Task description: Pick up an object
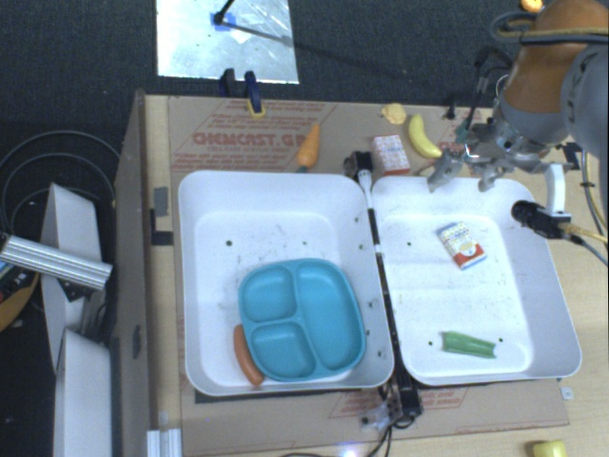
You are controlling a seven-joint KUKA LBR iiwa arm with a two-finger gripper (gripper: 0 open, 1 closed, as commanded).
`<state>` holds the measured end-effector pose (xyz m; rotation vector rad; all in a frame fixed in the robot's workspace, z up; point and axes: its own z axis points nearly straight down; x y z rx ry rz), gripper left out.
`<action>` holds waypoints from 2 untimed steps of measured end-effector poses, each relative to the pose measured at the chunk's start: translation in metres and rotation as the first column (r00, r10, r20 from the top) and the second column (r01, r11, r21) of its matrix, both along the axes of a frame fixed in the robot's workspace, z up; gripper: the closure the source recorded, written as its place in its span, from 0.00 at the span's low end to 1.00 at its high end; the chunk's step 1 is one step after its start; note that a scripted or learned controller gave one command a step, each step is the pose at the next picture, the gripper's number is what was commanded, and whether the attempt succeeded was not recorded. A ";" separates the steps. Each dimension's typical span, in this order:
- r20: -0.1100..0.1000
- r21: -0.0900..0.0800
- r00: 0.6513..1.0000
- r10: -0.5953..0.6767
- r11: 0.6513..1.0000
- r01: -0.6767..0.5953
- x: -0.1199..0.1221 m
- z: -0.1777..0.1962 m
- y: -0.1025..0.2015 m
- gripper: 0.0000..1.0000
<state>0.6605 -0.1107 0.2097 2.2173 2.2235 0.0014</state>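
The gripper [466, 171] hangs over the right bin's [542, 293] back edge, its 2 fingers spread wide with nothing between them. Nearest target is the small carton [461, 244], lying flat just below it; the green bean pod [468, 345] sits nearer the front. I'd centre over the carton, straddle its narrow sides, then drop straight down.

metal sheet [228, 25], blue clamp [251, 89], coiled cable [38, 174]
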 end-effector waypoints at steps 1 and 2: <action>-0.004 0.000 1.000 -0.004 1.000 0.004 -0.035 -0.083 -0.040 0.00; 0.003 0.000 1.000 0.000 1.000 0.000 -0.032 -0.069 -0.038 1.00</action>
